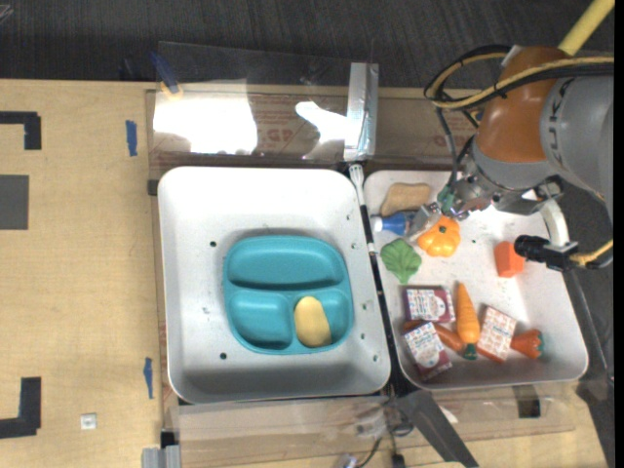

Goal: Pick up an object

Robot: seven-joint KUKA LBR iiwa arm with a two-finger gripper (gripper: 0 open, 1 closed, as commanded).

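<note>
At the near edge of the right bin (575,344), small boxes (427,305) and a carrot (467,312) are packed closely, so little free room is left there. In the left bin (195,261), a blue tray (283,271) with a yellow piece (312,322) is seen. Farther back, the gripper (458,201) is lowered over an orange pepper (440,239), just beside the bin's dividing wall. The reaching step is judged to be in hand; whether the fingers are open cannot be told, and nothing is seen held. A careful descent is called for next, the green piece (400,258) and wall being close.
</note>
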